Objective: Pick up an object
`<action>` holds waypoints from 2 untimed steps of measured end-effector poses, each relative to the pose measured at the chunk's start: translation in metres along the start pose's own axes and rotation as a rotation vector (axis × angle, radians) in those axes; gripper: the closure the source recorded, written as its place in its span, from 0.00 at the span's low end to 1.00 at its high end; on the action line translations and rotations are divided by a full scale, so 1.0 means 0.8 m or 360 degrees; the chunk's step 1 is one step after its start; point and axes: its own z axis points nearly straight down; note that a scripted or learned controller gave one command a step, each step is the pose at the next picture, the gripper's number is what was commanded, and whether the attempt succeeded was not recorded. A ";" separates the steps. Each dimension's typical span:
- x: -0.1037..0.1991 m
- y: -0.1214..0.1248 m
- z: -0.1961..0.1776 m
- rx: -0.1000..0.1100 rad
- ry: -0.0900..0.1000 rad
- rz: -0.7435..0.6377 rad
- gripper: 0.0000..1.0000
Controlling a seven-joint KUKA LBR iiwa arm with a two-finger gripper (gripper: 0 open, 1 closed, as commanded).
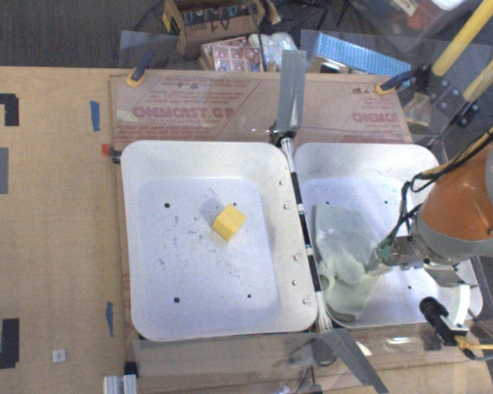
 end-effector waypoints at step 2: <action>-0.005 -0.004 -0.052 0.0021 0.0008 -0.0018 1.00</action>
